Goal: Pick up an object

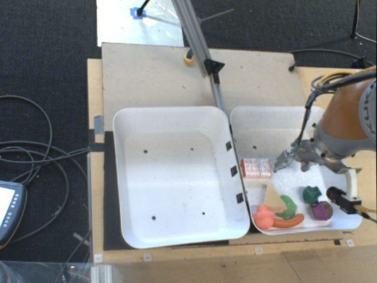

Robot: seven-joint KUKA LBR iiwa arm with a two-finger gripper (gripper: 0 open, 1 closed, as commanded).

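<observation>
Over the right bin, your fingers hung low, and you could not tell whether they were spread or pressed together. Just left of them lay a small red-and-white box. Below them sat a green curved piece, an orange carrot, a purple object and a dark green object.

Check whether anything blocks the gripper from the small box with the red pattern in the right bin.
Nothing visible does. The gripper hangs just right of the patterned box, with bare white floor of the right bin between them.
</observation>
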